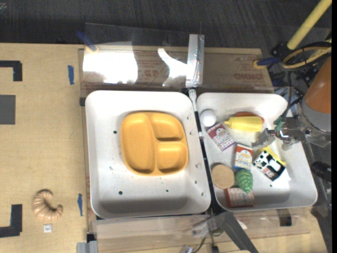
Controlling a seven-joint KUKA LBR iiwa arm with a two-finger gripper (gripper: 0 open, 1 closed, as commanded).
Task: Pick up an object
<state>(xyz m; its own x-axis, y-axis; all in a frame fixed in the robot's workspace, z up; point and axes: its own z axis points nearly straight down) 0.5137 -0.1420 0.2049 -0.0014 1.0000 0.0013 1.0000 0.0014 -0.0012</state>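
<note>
A dark grey carpeted floor [158, 4] runs across the top of the frame. Below it a light wooden benchtop [37, 141] fills the left side, marked with black tape corners [13, 70] and short blue tape strips [70, 74]. At upper centre a clear plastic sheet [134, 62] catches bright glare from overhead light. Brown cardboard [231, 70] lies behind it, toward the upper right.

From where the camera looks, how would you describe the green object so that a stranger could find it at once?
Look at the right white bin, the one crowded with small items. Go to its near edge, left of centre: the green object lies there, between a round tan disc and a black-and-white patterned item. It is the only green thing there, small and knobbly.
</note>
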